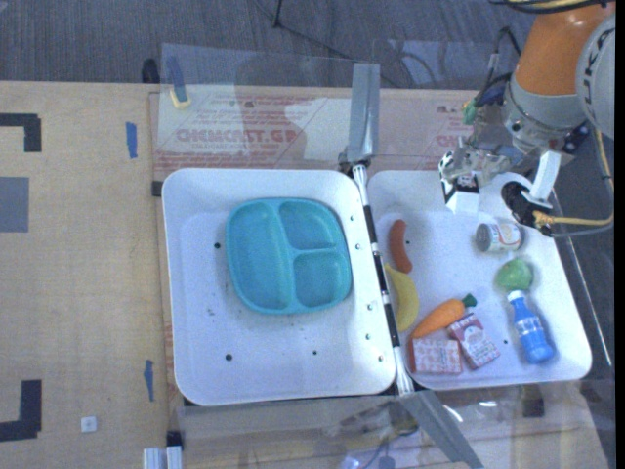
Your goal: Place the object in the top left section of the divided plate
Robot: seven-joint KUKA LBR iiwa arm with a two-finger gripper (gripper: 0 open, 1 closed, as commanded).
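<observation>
- Here I am, my gripper [467, 176] hanging over the upper part of the right bin [571, 345], the grey arm and its orange band [557, 52] reaching in from two o'clock.
- Whether my jaws are spread or pressed together, I cannot tell from this angle; nothing shows between them.
- The task names no particular object, so I take stock of the right bin.
- The sausage [398, 245] lies at seven o'clock from me, near the bin's left wall, its long axis running twelve to six.
- Just below it sits the banana [404, 299], long axis also roughly twelve to six, curving along the same wall.
- The carrot [441, 317] lies slanted, green top toward two o'clock, orange tip toward eight o'clock.
- Two small red cartons [456, 348] lie side by side just below the carrot.
- At four o'clock from me lies a small can [498, 235] on its side.
- Below that comes a green round thing [515, 275], then a blue bottle [530, 327] with its cap toward twelve o'clock.
- Over in the left bin [195, 360] lies the teal divided plate [289, 255], well apart from me at eight o'clock, its sections bare.
</observation>
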